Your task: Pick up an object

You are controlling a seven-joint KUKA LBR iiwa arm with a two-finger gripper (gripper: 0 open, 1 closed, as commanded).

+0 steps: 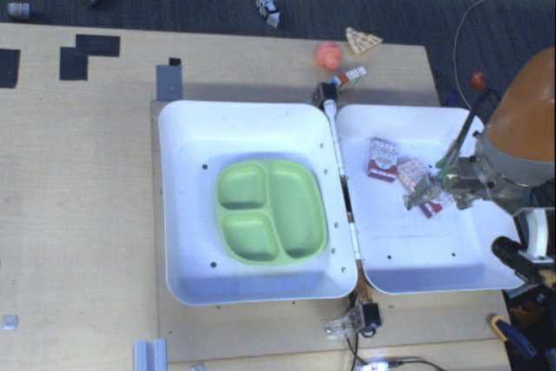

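Reaching in from the right, claw (423,197) sits low in the right bin (452,261), fingers down over a small red-and-white packet (429,206). Fingers look close together around it, but can't tell whether the packet is actually pinched or just lying under the tips. Another pinkish packet (411,172) is touching it on the upper left, and a red-and-white carton (382,159) lies just beyond that, nearer the bin divider. Orange band (526,113) of the arm hangs over the bin's right rim. Left bin (187,187) holds a green three-compartment tray (271,210), flat, roughly centred. On the bench behind the bins: orange ball (328,56), pizza-slice toy (363,41), small red-capped tube (351,76).
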